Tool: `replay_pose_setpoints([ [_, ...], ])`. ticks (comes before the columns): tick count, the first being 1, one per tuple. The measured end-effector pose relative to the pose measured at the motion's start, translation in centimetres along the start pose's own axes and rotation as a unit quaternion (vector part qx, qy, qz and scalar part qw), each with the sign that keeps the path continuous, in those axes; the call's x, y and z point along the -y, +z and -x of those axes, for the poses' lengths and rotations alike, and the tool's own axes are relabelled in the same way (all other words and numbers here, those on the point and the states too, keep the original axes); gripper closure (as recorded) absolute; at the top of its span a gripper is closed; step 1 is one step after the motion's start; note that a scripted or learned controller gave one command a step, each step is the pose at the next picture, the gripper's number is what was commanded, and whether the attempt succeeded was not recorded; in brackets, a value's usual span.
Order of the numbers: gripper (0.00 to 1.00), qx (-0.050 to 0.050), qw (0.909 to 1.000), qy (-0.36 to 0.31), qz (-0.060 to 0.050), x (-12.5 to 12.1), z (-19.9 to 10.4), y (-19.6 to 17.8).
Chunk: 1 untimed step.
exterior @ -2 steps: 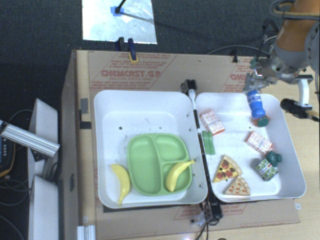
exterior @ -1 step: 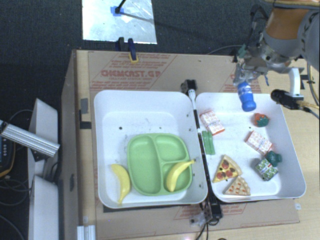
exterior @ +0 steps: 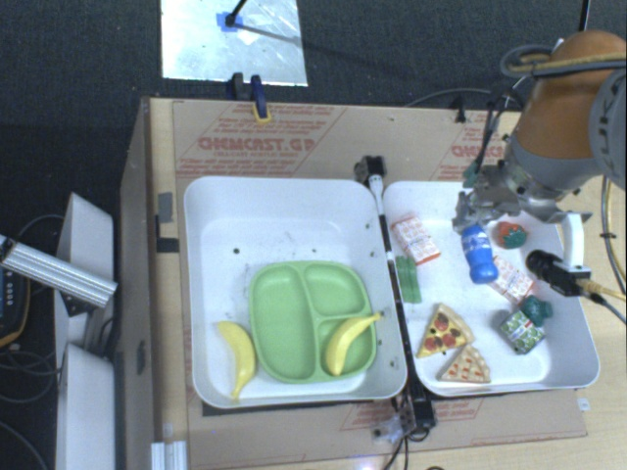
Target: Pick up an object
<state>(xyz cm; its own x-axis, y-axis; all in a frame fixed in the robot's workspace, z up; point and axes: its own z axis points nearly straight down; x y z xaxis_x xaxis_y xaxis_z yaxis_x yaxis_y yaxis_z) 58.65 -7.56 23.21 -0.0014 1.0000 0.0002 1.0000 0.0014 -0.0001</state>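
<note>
Your gripper [exterior: 477, 213] hovers over the blue bottle [exterior: 479, 254] at three o'clock; grip state unclear; crowded neighbours risk a slip.

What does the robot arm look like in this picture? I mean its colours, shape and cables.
The arm is thick and rounded, with an orange band on top and a grey section below it. Thin cables loop over its upper side. It narrows to a grey metal gripper.
</note>
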Motion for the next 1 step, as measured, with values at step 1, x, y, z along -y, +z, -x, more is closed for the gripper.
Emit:
replay_pose_setpoints([
  [1, 1.00, 0.000, 1.0000, -0.001, 0.002, -1.03, -6.33, -3.51],
])
